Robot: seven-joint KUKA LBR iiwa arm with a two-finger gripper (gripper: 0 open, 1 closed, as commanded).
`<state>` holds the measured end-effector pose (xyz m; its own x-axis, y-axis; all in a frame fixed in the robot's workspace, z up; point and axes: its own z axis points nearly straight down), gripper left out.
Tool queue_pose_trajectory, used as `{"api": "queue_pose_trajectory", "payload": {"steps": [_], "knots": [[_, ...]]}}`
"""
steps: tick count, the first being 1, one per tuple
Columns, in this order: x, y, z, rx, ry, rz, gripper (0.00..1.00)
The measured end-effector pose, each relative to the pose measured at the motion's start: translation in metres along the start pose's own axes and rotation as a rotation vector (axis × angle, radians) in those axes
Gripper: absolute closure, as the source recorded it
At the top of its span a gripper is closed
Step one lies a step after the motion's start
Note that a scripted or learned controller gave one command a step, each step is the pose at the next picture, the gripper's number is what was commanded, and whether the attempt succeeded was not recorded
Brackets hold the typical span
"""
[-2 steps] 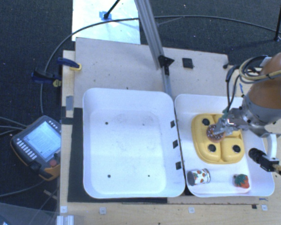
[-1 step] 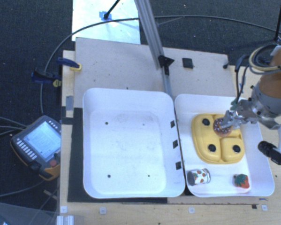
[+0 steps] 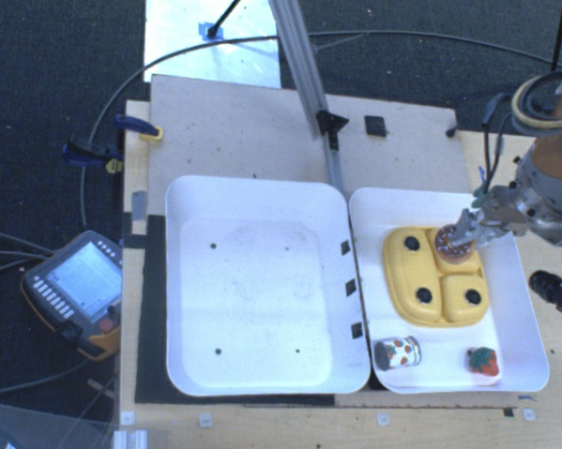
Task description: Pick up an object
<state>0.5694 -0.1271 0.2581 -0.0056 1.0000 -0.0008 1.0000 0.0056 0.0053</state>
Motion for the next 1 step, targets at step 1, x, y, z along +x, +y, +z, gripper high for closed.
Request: {"api": "queue_pose_trajectory", "payload": {"steps": [1], "knots": [[0.0535, 0.017, -0.0055, 0.001, 0.002, -0.005, 1.0]]}}
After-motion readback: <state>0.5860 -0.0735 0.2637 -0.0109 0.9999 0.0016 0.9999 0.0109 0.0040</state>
